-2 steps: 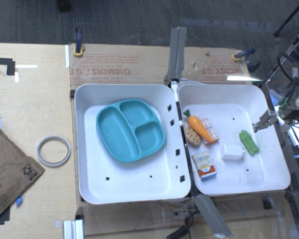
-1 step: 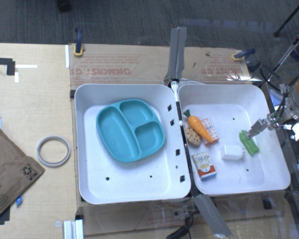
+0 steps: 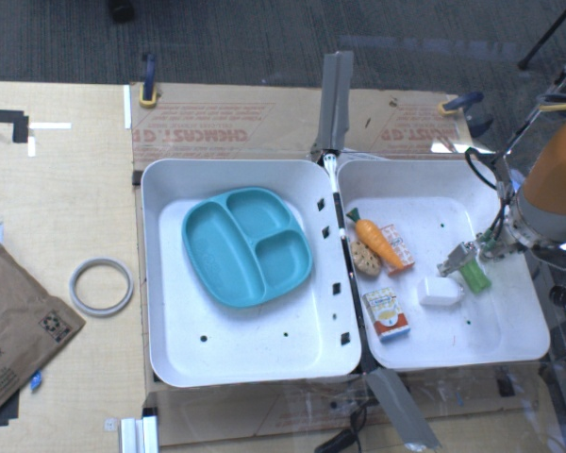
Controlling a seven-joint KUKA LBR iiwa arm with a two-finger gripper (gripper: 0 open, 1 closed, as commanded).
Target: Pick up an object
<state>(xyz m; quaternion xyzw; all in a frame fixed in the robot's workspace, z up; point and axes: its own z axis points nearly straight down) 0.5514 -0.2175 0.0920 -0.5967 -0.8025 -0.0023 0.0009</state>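
While the grey arm's two-finger gripper (image 3: 464,264) hangs low in the right shallow white bin (image 3: 509,343), I cannot tell how its jaws stand. A small green block (image 3: 474,276) sits right at it, just above a white rectangular block (image 3: 441,292). Left of that bin, a teal divided plastic plate (image 3: 248,246) fills the left white bin (image 3: 245,357), on a brown cardboard-covered bench (image 3: 226,121) over dark grey carpet (image 3: 264,17).

Red lettering, upside down to the camera, is printed twice on the cardboard sheet (image 3: 264,121) behind the two white bins; "CHEMCAT" can just be made out. Black print on the cardboard box (image 3: 14,324) at lower left is cut off and unreadable.
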